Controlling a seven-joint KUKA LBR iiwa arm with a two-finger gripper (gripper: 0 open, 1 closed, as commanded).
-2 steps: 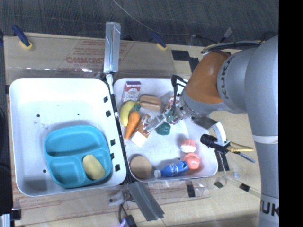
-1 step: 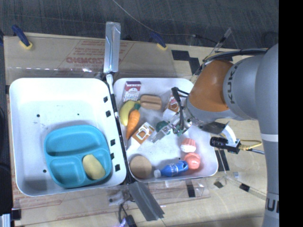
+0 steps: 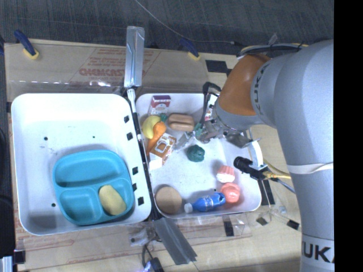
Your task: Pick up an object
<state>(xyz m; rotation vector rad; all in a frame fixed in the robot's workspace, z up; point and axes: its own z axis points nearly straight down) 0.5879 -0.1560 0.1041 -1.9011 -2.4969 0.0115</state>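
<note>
My gripper (image 3: 205, 131) is low in the right bin (image 3: 254, 152), near its far right part, under the grey wrist with the orange band. Just left of it lies a tan hot dog bun (image 3: 181, 121). A dark green lump (image 3: 196, 153) sits right in front of it. Further left are a yellow fruit (image 3: 150, 126), an orange carrot (image 3: 158, 133) and an orange packet (image 3: 163, 147). I see nothing held by the gripper.
Along the right bin's near edge lie a brown round piece (image 3: 168, 199), a blue bottle (image 3: 205, 202), a pink toy (image 3: 231, 193) and a pink-white cupcake (image 3: 225, 175). A small carton (image 3: 160, 102) stands at the far wall. The left bin (image 3: 34, 123) holds a blue tray (image 3: 85, 171) with a yellow item (image 3: 112, 199).
</note>
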